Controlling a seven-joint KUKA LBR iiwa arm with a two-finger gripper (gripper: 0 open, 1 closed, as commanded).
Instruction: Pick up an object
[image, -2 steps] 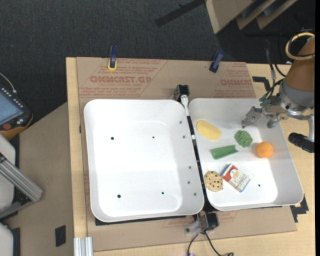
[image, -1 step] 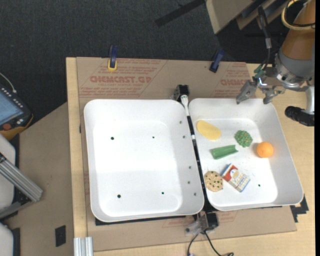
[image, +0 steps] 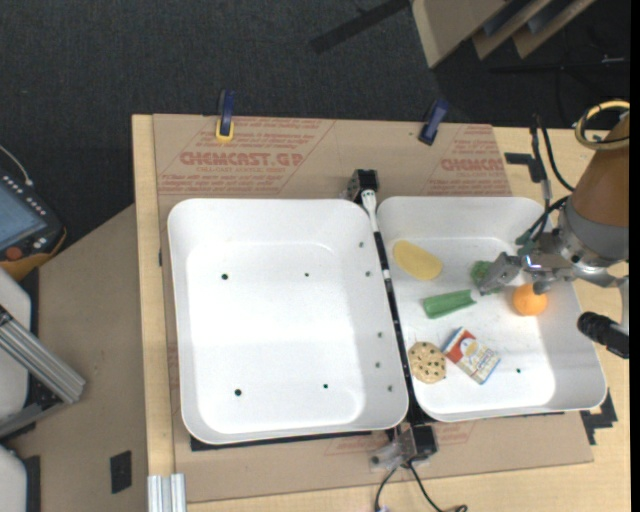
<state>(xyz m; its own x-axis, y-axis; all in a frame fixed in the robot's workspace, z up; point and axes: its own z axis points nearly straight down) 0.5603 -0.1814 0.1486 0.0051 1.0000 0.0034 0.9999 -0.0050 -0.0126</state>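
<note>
Dark carpet surrounds a bench topped w/ a brown printed board (image: 300, 150), clamped at the rear by two blue clips; two shallow white bins sit side by side on it. Left bin (image: 190, 300) shows bare white floor w/ four small dark dots. Right bin (image: 575, 375) holds the objects: a yellow lemon-shaped piece (image: 417, 260) near its rear-left, a green cylinder (image: 447, 303) lying just below it, a round cookie (image: 428, 362) at front-left, and a small red-and-white carton (image: 470, 356) just beside the cookie. An orange ball (image: 529, 300) rests toward the bin's right side. A small green item (image: 482, 270) lies by the gripper tips.

Gripper (image: 497, 277) — reaching in from the right on the grey arm — hangs low over the right bin between the green item and the orange ball. Whether its jaws are open or closed can't be told from this angle, and nothing is visibly held between them.
</note>
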